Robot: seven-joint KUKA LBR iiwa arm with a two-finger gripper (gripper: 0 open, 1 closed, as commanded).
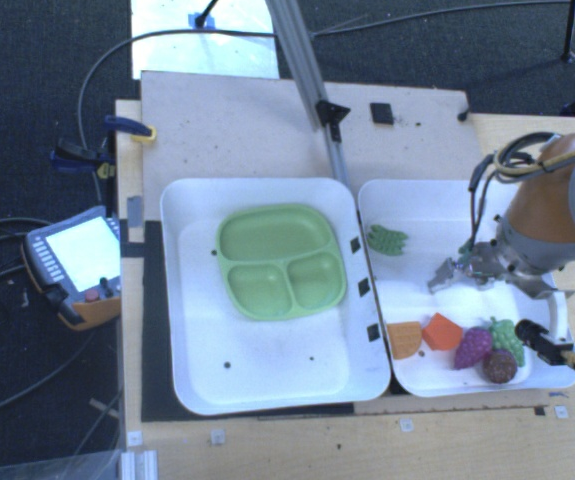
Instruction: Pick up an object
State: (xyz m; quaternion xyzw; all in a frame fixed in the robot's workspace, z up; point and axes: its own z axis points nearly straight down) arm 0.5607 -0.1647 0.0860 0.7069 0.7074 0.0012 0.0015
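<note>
While the gripper (pixel 464 268) hangs over the right bin (pixel 407 208), grip unreadable, it may knock the toy grapes (pixel 474 346) or grab nothing

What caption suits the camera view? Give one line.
Grey KUKA arm's hand over right white bin of toy food; green divided plate in left bin.

No words, numbers, brands or signs can be read anywhere here. The handheld control unit (pixel 75 268) lying left of the bench has a lit screen, but it shows as a pale blank, too washed out to make out any characters. The small buttons beneath that screen carry no legible marks.
</note>
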